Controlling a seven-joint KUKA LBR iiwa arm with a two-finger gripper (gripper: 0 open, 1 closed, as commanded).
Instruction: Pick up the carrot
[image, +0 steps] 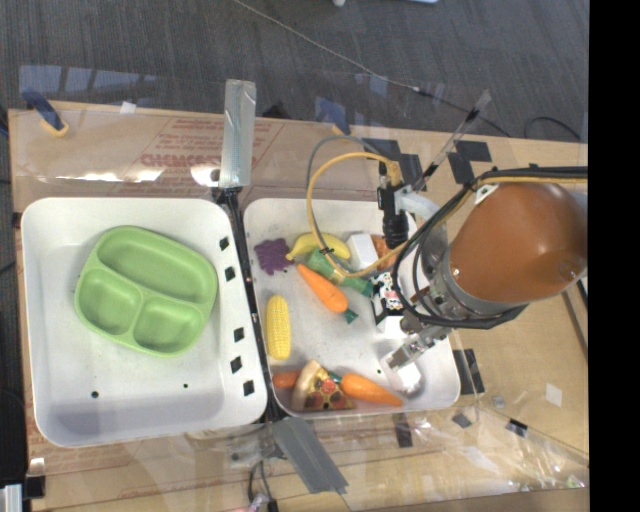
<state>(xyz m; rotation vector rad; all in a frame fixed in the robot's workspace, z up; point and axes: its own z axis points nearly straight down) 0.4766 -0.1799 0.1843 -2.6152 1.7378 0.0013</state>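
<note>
Two carrots lie in the right bin. One carrot lies slantwise near the middle, its green top pointing to the lower right. The other carrot lies along the front wall, next to a pizza slice. My gripper hangs over the bin's right side, mostly hidden under the arm's orange band. It is right of the middle carrot and just above the front carrot's right end. Nothing shows in its grasp.
The right bin also holds a corn cob, a banana, purple grapes, a green vegetable and a small printed box. A green divided plate sits in the left bin. A yellow cable loops over the back wall.
</note>
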